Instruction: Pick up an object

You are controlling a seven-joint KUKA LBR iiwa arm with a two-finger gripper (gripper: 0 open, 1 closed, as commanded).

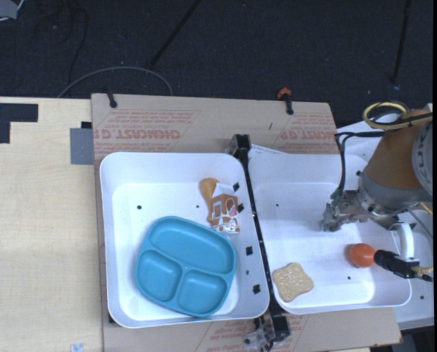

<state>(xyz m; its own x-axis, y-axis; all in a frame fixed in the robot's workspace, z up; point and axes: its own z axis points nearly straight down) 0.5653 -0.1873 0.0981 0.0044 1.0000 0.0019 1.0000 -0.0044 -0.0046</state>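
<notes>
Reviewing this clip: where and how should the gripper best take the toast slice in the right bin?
The toast slice lies flat near the bin's front wall. Probably come straight down and pinch across its narrower width; a sideways approach would be blocked by that wall.

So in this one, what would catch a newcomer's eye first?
The big blue divided tray filling much of the left bin. Next, the grey arm with its orange band at the right, its gripper low in the right bin, near a red-orange ball and a toast slice.
</notes>
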